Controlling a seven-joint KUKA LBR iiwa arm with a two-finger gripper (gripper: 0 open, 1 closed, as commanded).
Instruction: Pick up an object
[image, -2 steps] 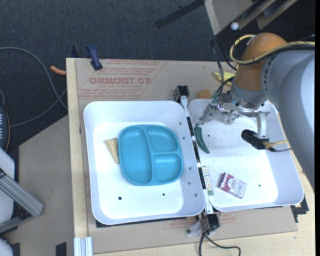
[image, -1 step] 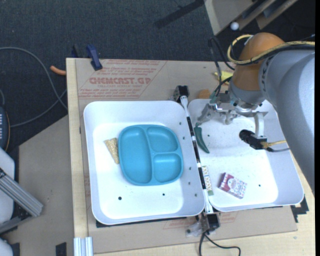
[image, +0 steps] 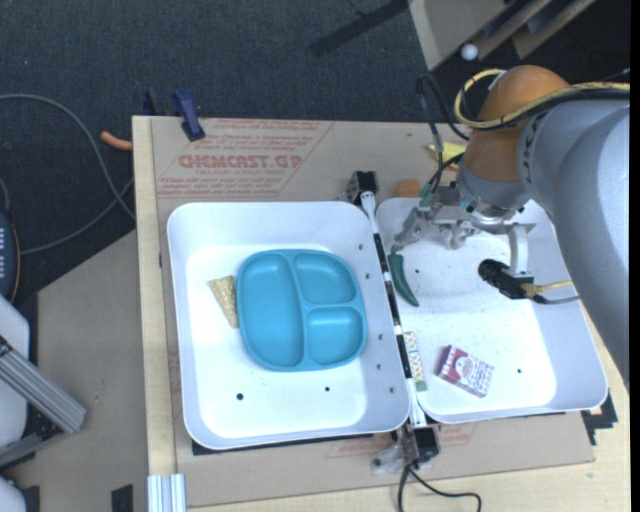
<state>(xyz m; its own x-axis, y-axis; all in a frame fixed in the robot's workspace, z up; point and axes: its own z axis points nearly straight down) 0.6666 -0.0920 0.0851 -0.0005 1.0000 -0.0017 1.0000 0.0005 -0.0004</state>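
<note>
Over the right bin (image: 560, 385) the arm (image: 560, 150) reaches in, gripper (image: 445, 225) low at the far-left corner; whether it's apart or together, I cannot tell from up here. Nothing shows in its grasp. Targets: a green piece (image: 404, 280) lying just beside the gripper against the bin's left wall, and a small red packet (image: 466, 370) well apart, nearer us. Left bin (image: 200, 330) holds a blue tray (image: 302, 307) and a tan cracker (image: 224, 294). Best bet, I'd say: shift over the green piece, clear of the wall, straddle it across its narrow width, then descend squarely.
</note>
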